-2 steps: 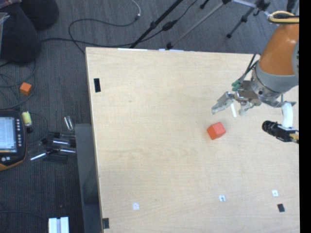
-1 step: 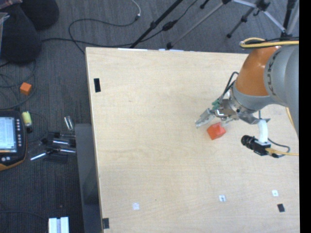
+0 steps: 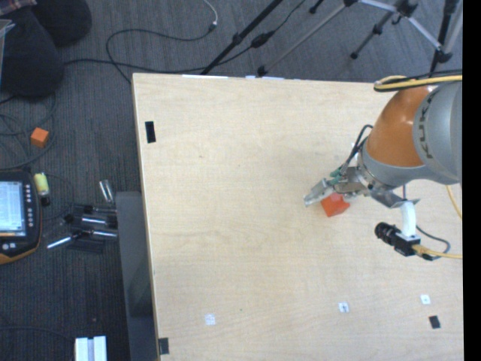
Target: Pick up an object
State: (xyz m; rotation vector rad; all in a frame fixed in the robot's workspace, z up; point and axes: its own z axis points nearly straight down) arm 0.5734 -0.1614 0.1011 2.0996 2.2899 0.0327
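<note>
hand [image 3: 328, 190]: grip state unclear | orange block [image 3: 335, 204]: touching, just below fingertips

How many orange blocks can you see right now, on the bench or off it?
2. One orange block lies on the wooden bench right at the gripper, near the right side. A second orange block sits on the grey floor left of the bench. The arm could hide more.

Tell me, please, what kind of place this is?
Probably a robotics lab: a robot arm works over a bare wooden bench, with tripod stands and cables on grey carpet, and a handheld control pendant.
</note>
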